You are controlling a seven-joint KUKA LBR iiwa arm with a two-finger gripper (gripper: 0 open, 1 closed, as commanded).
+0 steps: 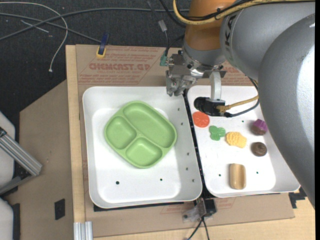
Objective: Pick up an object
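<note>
Red printed lettering is being shown on the brown cardboard sheet (125,59) that is lying under the left white bin (95,134), just beyond that bin's far rim. The larger line is being read roughly as "CHEMCAST GP", though the letters are blurred and the reading is not certain. Beneath it, smaller lines of red print are being seen, too fine to be made out. More faint red print is being seen on the same cardboard past the bin's near rim, also illegible. No other text, number or brand is being made out anywhere else.
</note>
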